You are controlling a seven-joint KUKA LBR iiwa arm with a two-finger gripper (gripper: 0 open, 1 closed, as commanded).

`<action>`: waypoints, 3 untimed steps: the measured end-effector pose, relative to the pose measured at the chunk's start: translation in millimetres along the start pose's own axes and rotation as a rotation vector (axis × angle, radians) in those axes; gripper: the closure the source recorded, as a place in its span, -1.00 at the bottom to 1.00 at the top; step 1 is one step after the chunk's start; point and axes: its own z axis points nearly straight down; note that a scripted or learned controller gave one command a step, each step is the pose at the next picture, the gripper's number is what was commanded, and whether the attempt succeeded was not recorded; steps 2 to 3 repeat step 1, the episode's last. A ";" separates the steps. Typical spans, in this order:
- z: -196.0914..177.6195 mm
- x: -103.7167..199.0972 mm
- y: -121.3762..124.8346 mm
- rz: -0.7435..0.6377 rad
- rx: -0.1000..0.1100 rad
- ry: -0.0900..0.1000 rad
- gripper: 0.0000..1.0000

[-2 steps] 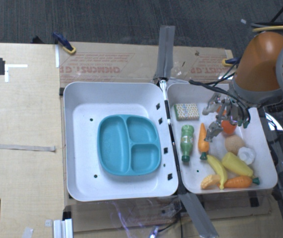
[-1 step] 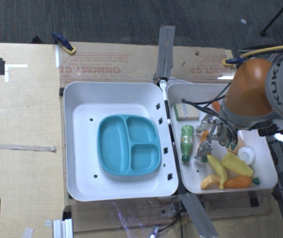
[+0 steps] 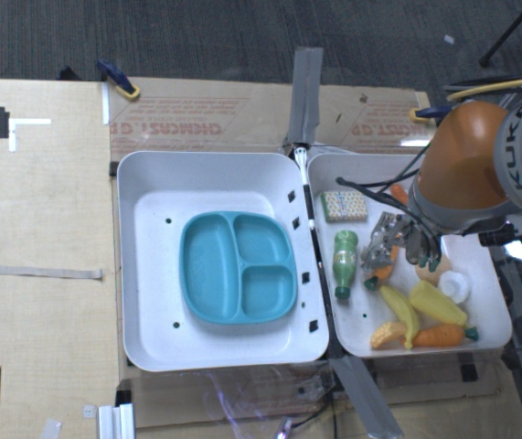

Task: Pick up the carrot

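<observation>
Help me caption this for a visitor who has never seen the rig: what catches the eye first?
The big grey arm with its orange band looms over the right bin, its gripper low among crowded toy food. The carrot lies at that bin's near edge, beside a banana. In the left bin, a blue divided plate sits alone.
</observation>
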 end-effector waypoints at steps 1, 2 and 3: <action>-88.8 20.2 31.2 0.374 0.002 0.006 1.00; -88.8 20.2 31.2 0.374 0.002 0.006 1.00; -88.8 20.2 31.2 0.374 0.002 0.006 1.00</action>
